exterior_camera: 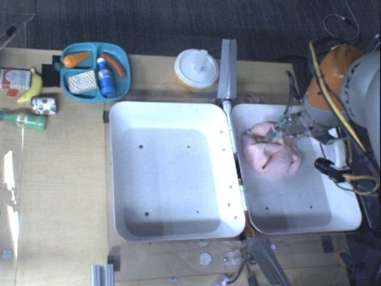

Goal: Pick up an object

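A soft pink object, lumpy like a crumpled cloth or plush toy, lies in the upper middle of the right white bin. My gripper reaches in from the right and sits low over the object's upper edge, right at its surface or just above it. The grey arm with its orange band stands over the bin's right rim. The gripper's body and cables hide the contact point.
The left white bin lies beside it, with a metal divider above the seam. Behind the bins sit a blue divided tray of toy food and a white lidded cup. A toy banana, can and green bottle lie far left.
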Controlling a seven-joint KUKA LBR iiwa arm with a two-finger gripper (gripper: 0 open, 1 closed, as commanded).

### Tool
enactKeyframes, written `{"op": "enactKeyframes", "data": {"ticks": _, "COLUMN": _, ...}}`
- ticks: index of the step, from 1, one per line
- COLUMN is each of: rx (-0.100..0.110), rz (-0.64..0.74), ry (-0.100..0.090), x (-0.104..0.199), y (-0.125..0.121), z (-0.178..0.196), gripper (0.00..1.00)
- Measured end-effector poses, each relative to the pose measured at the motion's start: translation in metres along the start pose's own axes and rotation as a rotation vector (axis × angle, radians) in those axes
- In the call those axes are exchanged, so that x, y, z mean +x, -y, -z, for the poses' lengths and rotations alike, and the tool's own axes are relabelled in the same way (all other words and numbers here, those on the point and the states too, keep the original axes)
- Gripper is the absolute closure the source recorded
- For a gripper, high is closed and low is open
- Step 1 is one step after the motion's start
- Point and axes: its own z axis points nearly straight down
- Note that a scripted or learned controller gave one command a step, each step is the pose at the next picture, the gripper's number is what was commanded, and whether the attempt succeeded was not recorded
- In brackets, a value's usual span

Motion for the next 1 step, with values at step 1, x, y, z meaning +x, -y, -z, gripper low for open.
{"op": "enactKeyframes", "data": {"ticks": 1, "rx": 0.022, "rz": 0.179, "ry": -0.006, "x": 0.0303, "y": -0.0472, "z": -0.014, "gripper": 0.0}}
